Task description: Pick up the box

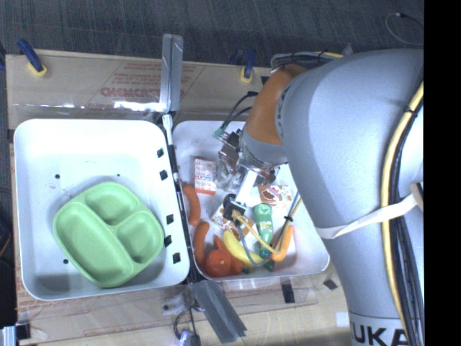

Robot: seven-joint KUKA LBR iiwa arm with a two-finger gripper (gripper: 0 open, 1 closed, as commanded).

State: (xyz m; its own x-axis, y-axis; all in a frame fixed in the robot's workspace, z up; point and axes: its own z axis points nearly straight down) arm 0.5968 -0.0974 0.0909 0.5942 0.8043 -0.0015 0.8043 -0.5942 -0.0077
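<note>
1. The box [204,175] is a small carton, white with orange-red print, lying flat on the floor of the right bin [189,137]; it sits in the bin's upper left part, close to the wall shared with the left bin; its long axis runs roughly up and down the frame, leaning very slightly; which end is its top cannot be made out.
2. Just right of the box, the hand [232,166] comes down into the same bin from under the orange band [263,115] of the arm [346,150]; how far its fingers are open cannot be told, as the wrist and dark fittings hide them; nothing can be seen gripped, and the box lies apart from it, beside rather than under.
3. Below the box, along the bin's left side, lie orange, sausage-shaped pieces [193,206]; lower still a red tomato-like item [217,263], a yellow banana [238,249], a green bottle-like item [264,223] and a carrot [285,242] crowd the bin's lower middle; a white printed packet [276,193] lies right of the hand.
4. The left bin [43,143] holds a green divided tray [108,233] in its lower half.
5. Both bins rest on the bench [86,74], covered in brown card.
</note>
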